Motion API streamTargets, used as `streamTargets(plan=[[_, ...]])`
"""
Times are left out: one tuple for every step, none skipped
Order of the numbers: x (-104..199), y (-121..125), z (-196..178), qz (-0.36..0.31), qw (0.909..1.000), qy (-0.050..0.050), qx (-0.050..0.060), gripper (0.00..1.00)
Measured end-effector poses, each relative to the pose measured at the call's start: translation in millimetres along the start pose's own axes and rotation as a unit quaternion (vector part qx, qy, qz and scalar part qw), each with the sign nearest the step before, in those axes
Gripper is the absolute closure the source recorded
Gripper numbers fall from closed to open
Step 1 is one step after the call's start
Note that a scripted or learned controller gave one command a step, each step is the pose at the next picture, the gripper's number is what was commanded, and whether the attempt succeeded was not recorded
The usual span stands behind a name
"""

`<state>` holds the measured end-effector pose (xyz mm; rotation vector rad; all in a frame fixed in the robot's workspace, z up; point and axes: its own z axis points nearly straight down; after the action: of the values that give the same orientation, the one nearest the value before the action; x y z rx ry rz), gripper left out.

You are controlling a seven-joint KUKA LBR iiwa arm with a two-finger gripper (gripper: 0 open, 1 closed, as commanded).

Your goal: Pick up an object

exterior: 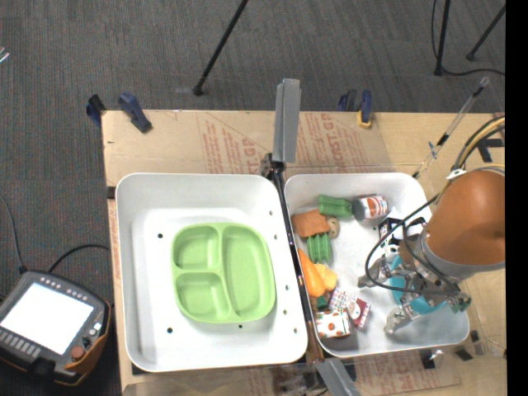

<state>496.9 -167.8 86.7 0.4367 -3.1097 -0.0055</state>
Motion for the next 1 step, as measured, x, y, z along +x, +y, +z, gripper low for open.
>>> streamTargets(plan=[[-1.3, 1.2, -9.4, 0.0, 1.0, 0.0, -0.001, 1.0]])
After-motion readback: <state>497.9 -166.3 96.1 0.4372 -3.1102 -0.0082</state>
